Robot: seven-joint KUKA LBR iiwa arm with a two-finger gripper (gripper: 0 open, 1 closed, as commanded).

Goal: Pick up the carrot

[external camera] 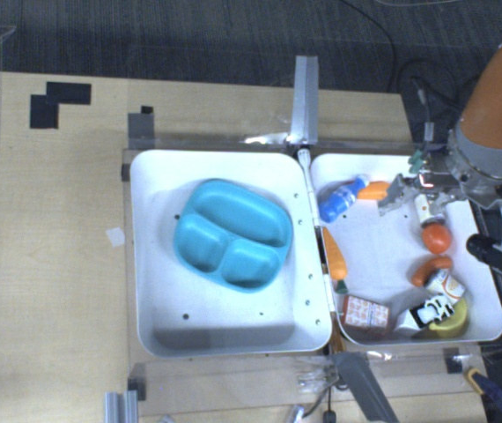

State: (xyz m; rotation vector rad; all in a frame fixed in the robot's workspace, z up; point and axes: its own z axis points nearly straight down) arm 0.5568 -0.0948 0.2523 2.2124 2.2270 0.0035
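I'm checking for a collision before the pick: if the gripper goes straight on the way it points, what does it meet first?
The gripper points toward the view's left. First in that line looks to be the small orange piece, then the blue bottle. The carrot lies lower, off that line. Height is unclear, so it might pass over them.

You are looking down on a pale wooden bench point(48, 263). Two shallow white bins sit on it side by side: the left bin point(225, 337) at centre frame, the right bin point(489, 320) at right.
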